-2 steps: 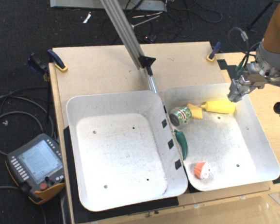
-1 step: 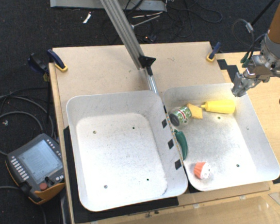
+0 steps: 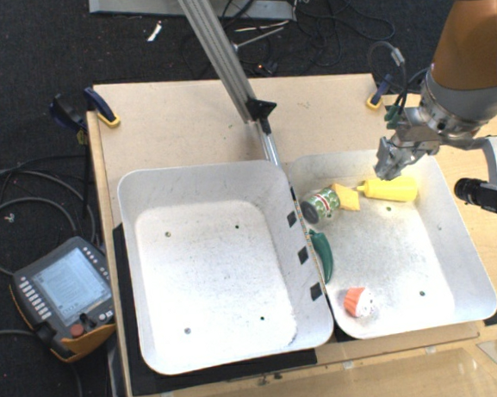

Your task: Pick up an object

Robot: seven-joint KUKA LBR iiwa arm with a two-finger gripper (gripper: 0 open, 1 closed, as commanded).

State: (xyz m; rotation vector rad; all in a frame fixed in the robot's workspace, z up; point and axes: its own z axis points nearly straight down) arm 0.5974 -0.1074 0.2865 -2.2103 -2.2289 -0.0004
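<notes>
Nearest you, the orange-and-white toy (image 3: pixel 358 302) sits lower right; your gripper (image 3: pixel 389 165) hovers above the yellow bottle (image 3: pixel 390 191), grip state unclear.

The hand (image 3: pixel 390 165) hovers just above the yellow bottle (image 3: pixel 390 191) in the right bin (image 3: pixel 460 244).

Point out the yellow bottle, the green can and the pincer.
yellow bottle (image 3: pixel 392 191): camera view, middle of its body.
green can (image 3: pixel 321 205): camera view, its labelled side.
pincer (image 3: pixel 387 166): camera view, between its fingertips.
</notes>
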